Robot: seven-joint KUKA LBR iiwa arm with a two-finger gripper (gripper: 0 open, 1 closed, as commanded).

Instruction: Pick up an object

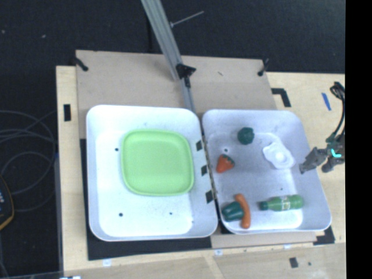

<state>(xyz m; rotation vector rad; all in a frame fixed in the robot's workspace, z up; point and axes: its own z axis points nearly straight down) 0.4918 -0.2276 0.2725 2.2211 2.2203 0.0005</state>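
At the right rim of the right bin (pixel 311 173), the gripper (pixel 318 161) sits low, a small dark shape with a teal glint beside it; its two fingers look spread a little apart, with nothing between them. Inside that shallow white bin, whose floor looks scuffed and grey, lie several small things. A dark green round ball (pixel 246 135) rests near the far wall. A clear crumpled plastic piece (pixel 277 154) lies just right of the middle, nearest the gripper. A small orange cone-shaped toy (pixel 225 164) sits toward the left wall. A green bottle (pixel 282 203) lies on its side near the front. At the front left corner an orange sausage-shaped toy (pixel 245 211) touches a dark green cup (pixel 232 211). The left bin (pixel 104 173) holds a flat, smooth, pale green square plate (pixel 157 162) with rounded corners. Both bins stand on a tan board (pixel 133 80).
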